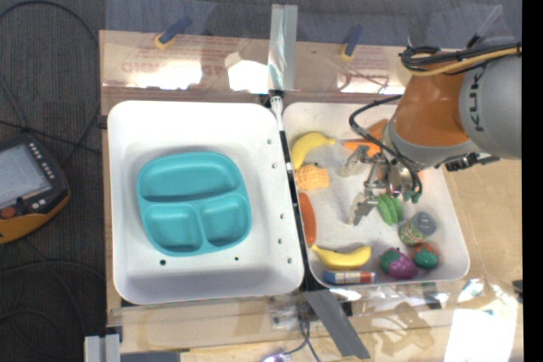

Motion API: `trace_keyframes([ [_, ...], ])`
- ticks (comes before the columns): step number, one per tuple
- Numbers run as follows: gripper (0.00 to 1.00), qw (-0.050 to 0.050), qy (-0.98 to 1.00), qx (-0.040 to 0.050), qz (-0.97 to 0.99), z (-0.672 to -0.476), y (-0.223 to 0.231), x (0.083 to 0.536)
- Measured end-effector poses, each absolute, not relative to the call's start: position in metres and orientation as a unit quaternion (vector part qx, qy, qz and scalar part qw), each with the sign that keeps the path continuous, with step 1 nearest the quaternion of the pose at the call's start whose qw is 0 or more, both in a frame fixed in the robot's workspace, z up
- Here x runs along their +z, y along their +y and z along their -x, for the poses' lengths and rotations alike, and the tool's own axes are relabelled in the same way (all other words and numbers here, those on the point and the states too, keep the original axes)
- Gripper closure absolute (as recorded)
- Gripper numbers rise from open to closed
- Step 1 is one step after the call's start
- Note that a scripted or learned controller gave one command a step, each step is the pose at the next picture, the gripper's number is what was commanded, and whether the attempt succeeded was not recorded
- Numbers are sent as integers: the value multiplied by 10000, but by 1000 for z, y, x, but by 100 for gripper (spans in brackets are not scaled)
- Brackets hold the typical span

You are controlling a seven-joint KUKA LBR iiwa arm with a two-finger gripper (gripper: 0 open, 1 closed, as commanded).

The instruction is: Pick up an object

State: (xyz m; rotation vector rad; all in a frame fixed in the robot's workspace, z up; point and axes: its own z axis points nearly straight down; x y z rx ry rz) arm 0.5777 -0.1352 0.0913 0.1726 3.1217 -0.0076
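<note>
Reaching in from the right of the camera view, the grey arm (pixel 475 110) with its orange band sets the gripper (pixel 379 191) low over the middle of the right bin (pixel 458 267). The metal fingers (pixel 363 208) appear spread apart with nothing visibly clamped between them; the exact gap is hard to read against the white floor. A green object (pixel 390 208) lies just beside the fingertips on their right, and contact cannot be confirmed. Candidate objects in the right bin: a yellow banana (pixel 307 145) at the upper left, a yellow corn-like piece (pixel 311 177) below it, a red-orange stick (pixel 308 219) along the left wall, a second banana (pixel 344 254) near the front, a marker (pixel 348 276) at the front edge, a purple fruit (pixel 397 264), a red-and-green fruit (pixel 426 256) and a grey round item (pixel 419 226) at the front right. The left bin (pixel 136 131) holds a teal divided tray (pixel 195 201), lying flat.
</note>
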Motion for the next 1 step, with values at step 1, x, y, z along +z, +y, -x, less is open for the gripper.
trace_keyframes([
  [1, 0, 165, 9989, -37, -435, -516, -127, 95],
])
